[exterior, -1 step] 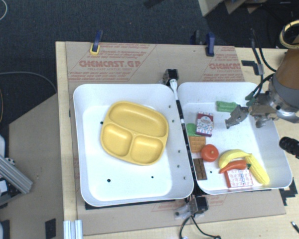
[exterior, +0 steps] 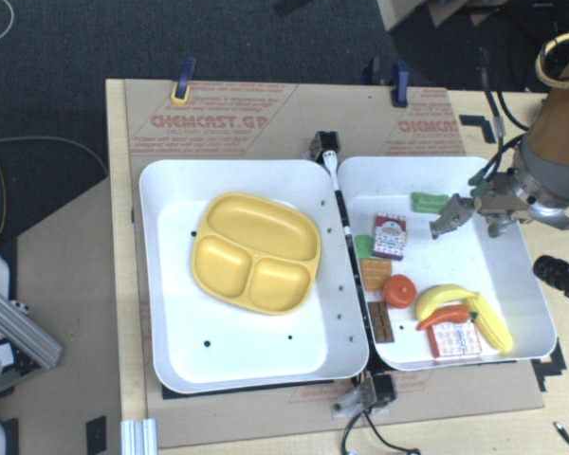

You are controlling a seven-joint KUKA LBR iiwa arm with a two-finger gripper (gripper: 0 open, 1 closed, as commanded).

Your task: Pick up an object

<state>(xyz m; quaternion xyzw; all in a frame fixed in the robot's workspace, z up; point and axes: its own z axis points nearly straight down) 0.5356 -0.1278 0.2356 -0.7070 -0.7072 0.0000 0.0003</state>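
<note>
The right bin (exterior: 512,254) holds several small items: a green block (exterior: 429,200) at the back, a red and white carton (exterior: 390,235), a green piece (exterior: 364,246), a brown cracker (exterior: 375,273), a red tomato (exterior: 399,291), a yellow banana (exterior: 452,298), a red chili (exterior: 440,317), a red and white box (exterior: 455,341) and a dark bar (exterior: 380,321). My gripper (exterior: 474,222) hangs over the back right of this bin, just right of the green block. Its fingers (exterior: 448,221) are spread open with nothing between them.
In the left bin (exterior: 171,330) lies a yellow divided plate (exterior: 256,252). A black rail (exterior: 346,245) runs between the two bins. Blue and yellow clamps (exterior: 181,85) hold the board at the back edge.
</note>
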